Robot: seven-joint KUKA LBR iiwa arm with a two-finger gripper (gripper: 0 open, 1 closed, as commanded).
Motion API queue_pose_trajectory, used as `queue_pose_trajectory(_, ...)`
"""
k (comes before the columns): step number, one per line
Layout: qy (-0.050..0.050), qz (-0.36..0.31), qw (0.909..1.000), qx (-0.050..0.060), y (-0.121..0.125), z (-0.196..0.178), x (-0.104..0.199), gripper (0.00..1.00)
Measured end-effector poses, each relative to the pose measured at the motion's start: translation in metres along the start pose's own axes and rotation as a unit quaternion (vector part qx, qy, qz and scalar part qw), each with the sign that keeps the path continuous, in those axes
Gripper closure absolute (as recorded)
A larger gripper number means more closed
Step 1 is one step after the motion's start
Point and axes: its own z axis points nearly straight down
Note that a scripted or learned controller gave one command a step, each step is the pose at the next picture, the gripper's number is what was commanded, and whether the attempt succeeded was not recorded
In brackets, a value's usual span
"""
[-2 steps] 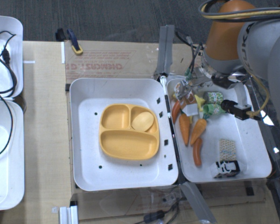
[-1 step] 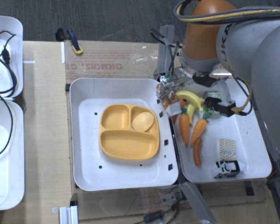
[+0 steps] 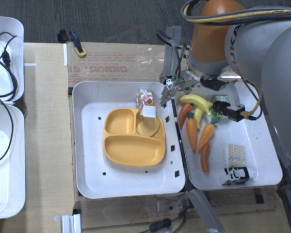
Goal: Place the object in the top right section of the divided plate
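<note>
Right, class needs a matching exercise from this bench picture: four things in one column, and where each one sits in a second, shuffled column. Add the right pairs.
Things
1. small carton
2. banana
3. divided plate
4. patterned packet

Places
A. lower right of the right bin
B. middle of the left bin
C. on the plate's top right section
D. top of the right bin, above the carrots

Pairs: 1-C, 2-D, 3-B, 4-A

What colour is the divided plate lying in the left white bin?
The round-cornered three-section divided plate is yellow-orange, seen best in the overhead camera view.
</note>
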Motion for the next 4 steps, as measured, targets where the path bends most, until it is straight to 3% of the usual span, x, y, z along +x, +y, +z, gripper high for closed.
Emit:
queue_pose_trajectory(1,-0.001,0.000,1.0000,0.001,0.000,-0.008,-0.001,1.00)
queue_pose_trajectory(2,0.000,-0.032,0.9995,0.000,-0.005,-0.027,0.006,1.00)
queue_pose_trajectory(3,0.000,0.010,1.0000,0.001,-0.015,-0.018,0.008,1.00)
queue_pose_trajectory(4,0.000,-0.004,1.0000,0.000,-0.019,-0.047,0.015,1.00)
